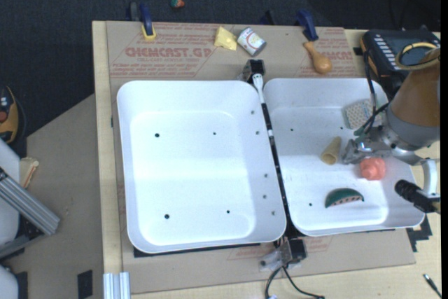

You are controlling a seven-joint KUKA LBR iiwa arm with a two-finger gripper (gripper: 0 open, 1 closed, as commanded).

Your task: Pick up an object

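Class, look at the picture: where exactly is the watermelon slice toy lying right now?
The watermelon slice toy lies in the right bin, near its front edge, below the pink-red lump and the tan piece.

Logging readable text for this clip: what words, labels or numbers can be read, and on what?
"CHEMCAST G P", red print on the brown protective sheet behind the left bin.
A second red print by the wooden pear-shaped toy: cut off, unreadable.
Small box label: too blurred.
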